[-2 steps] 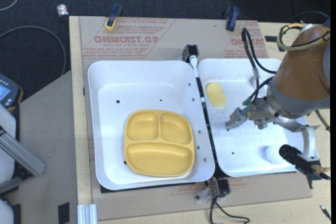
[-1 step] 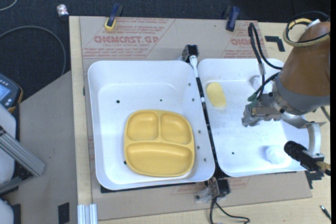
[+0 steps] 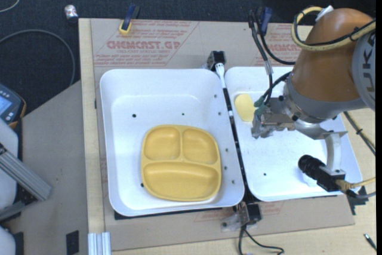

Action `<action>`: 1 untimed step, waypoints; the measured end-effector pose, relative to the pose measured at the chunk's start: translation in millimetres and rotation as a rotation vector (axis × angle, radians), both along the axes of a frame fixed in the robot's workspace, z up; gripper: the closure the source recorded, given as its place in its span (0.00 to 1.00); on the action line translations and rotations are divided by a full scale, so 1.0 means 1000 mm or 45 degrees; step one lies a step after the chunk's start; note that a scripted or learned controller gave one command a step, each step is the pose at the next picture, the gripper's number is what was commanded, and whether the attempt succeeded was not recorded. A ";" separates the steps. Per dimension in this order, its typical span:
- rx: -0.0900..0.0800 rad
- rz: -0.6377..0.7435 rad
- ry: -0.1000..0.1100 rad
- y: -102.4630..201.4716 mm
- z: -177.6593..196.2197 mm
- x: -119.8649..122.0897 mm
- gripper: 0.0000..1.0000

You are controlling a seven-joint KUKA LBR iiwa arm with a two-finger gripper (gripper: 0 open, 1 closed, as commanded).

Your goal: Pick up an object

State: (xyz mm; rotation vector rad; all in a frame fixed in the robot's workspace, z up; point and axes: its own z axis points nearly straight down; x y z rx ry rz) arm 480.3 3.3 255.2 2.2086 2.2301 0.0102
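Looking down at a slant on two shallow white bins, side by side on a brown board. In the left bin, a yellow divided plate lying flat: smooth, probably hard plastic, with rounded corners and three hollows. In the right bin, near its top left corner and close to the wall shared with the other bin, a small pale yellow piece: rounded, matte, possibly soft. Just beside it, to the right and slightly lower, the gripper at the end of a grey and orange arm. Open or closed: cannot tell from this angle. Nothing visibly held.

Likely troubles from here:
- Closing off to one side and only nudging the piece.
- Pushing it up against the bin wall.
- Slipping off its rounded surface.
- Bumping the dividing wall on the way down.
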 end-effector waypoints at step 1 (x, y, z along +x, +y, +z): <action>0.004 -0.002 -0.015 0.053 0.152 0.003 1.00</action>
